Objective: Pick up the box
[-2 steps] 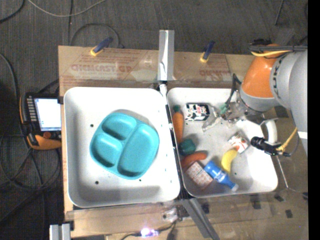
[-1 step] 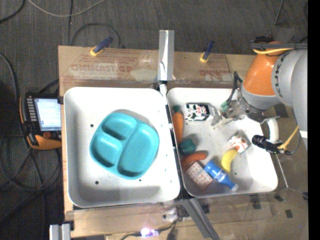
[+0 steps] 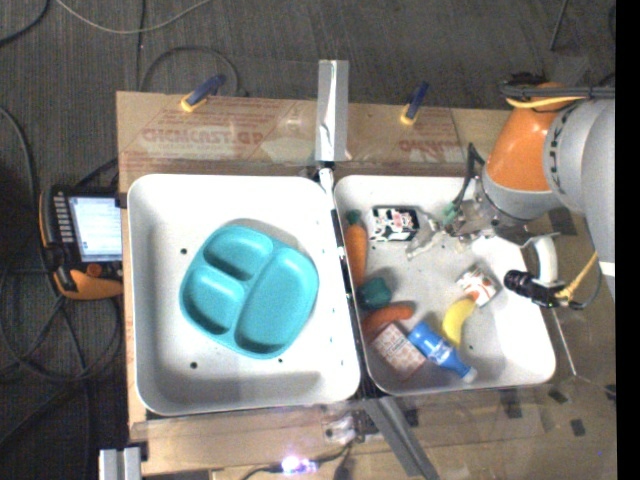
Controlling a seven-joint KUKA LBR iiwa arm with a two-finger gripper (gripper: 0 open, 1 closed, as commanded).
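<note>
Nearest you, the blue bottle [image 3: 441, 352] and brown packet [image 3: 397, 349] lie at the right bin's [image 3: 520, 368] near edge. Your box [image 3: 394, 223], black and white, lies untouched at that bin's far side, so the pick is not yet done. Your gripper [image 3: 446, 230] hovers low just right of it; I cannot tell its state. The arm [image 3: 565, 158] leans in from the right.

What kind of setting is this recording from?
Most likely a robotics lab: two shallow white bins on a board bench, loose cables on grey carpet, and a handheld orange-edged control pendant beside the bench.
</note>
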